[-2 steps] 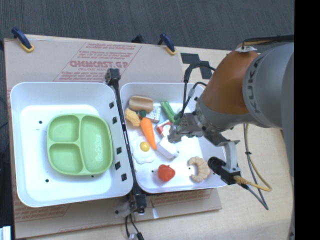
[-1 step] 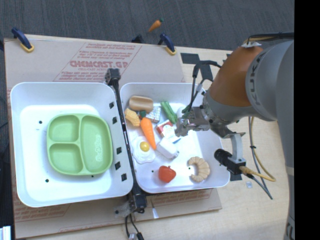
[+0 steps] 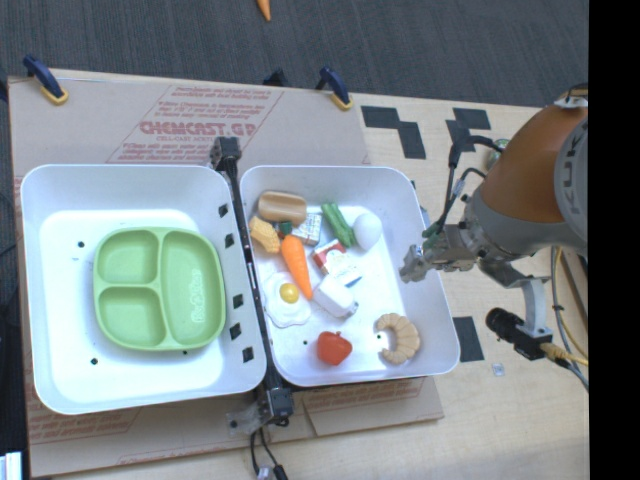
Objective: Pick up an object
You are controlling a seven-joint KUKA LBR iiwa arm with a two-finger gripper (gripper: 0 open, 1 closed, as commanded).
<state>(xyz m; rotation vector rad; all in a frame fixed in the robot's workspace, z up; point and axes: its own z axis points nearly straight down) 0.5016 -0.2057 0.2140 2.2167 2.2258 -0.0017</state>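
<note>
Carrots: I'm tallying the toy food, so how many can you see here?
2. One carrot lies in the right bin, between the corn and the milk carton. A second, smaller carrot lies on the dark floor beyond the bench. More could be hidden under other toys.

Green divided plate (image 3: pixel 160 289) in left bin (image 3: pixel 40 193), printed cardboard sheet (image 3: pixel 200 118) beneath both bins, blue clamps (image 3: pixel 335 86) on its far edge, small toy carrot (image 3: pixel 263 2) on dark floor beyond bench.
</note>
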